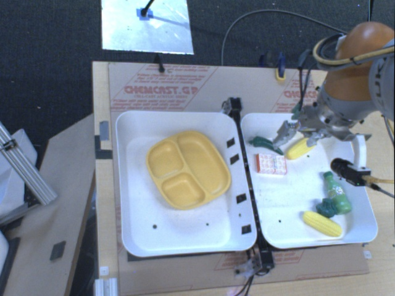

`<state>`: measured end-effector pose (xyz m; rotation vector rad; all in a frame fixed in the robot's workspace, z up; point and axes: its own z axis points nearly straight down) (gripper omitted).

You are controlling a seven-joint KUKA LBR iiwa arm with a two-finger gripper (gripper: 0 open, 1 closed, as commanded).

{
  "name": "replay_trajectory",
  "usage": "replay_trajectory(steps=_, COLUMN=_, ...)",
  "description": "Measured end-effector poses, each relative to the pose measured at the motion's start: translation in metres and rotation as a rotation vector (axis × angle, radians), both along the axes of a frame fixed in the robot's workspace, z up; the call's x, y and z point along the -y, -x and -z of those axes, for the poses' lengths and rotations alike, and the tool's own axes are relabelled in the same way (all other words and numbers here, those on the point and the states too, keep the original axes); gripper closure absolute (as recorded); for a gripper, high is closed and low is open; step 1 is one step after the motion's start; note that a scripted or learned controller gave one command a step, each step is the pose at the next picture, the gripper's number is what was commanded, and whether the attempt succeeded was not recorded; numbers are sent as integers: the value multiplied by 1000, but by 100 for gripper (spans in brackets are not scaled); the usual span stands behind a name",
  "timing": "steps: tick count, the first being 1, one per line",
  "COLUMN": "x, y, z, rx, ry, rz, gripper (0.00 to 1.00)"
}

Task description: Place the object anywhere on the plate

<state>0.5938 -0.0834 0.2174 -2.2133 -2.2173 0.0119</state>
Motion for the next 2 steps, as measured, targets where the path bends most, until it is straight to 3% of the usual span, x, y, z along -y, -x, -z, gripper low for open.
replay_trajectory(steps=1, x=0, y=-3, z=-7, rx=13, ry=1, rz=-2, gripper=0)
replay_trajectory(steps=2, x=-3, y=-1, z=35, rx=9, ry=1, rz=-1, gripper=0)
